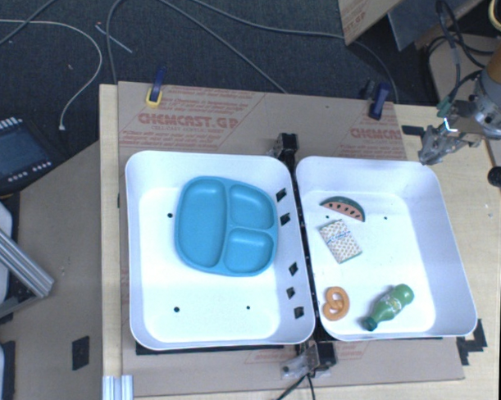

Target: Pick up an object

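Gripper (pixel 434 147) — beyond right bin (pixel 446 243)

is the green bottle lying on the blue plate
No, the green bottle lies in the right bin, while the blue plate sits in the left bin.

Two white bins (pixel 148 314) on tan bench (pixel 237 108) with red lettering: blue sectioned plate (pixel 227 225), red-and-green watermelon slice (pixel 343 208), white packet (pixel 340 240) with fine speckled check, orange pretzel (pixel 335 303), green bottle (pixel 389 306), blue clamps (pixel 157 87).
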Robot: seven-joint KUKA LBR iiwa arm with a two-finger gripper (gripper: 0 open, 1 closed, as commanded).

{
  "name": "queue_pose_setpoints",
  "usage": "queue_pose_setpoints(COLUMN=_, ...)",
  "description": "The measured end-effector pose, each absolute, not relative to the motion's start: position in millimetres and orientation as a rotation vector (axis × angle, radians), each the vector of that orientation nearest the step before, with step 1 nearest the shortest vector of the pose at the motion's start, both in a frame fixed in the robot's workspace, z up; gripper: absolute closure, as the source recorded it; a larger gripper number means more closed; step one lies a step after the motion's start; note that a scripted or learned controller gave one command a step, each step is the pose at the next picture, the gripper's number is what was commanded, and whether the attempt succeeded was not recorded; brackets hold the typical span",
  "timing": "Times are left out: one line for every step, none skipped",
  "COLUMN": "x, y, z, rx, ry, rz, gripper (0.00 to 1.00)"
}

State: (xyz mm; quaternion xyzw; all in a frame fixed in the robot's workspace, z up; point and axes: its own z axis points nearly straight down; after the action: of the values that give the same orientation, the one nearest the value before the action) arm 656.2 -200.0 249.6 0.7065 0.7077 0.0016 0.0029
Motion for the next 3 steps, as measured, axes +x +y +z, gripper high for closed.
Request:
queue_pose_setpoints(x=648.9, y=-150, z=258, rx=2.218, ry=2.228, rz=0.002, gripper=1.00)
queue_pose_setpoints(x=640.5, y=-101, z=264, rx=2.217, ry=2.229, rz=0.002, gripper=1.00)
queue_pose_setpoints(x=629.8, y=-53, z=268, rx=2.219, ry=2.228, rz=0.000, gripper=1.00)
